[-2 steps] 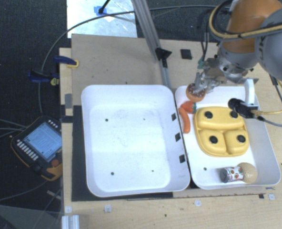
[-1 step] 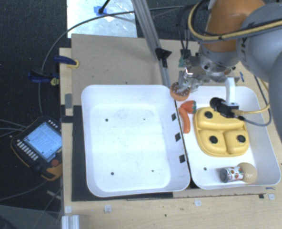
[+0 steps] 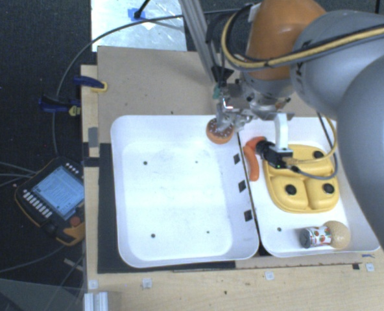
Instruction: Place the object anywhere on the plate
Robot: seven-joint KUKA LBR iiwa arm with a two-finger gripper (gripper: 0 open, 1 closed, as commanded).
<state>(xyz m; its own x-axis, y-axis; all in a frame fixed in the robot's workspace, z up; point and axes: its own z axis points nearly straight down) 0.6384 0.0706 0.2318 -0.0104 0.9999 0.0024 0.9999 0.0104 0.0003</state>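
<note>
- Near the front of the right bin [image 3: 289, 248] lie a small can [image 3: 314, 237] and a tan ball [image 3: 337, 233].
- Behind them sits a yellow plate [image 3: 302, 180] with wells, and an orange carrot [image 3: 251, 157] beside it.
- Farther back, the jaws [image 3: 222, 123] hang just above a small round brown thing [image 3: 220, 132] at the left bin's [image 3: 172, 193] far edge. It looks light and hard. Pinch it across its sides.
- I cannot tell how wide the jaws are.
</note>
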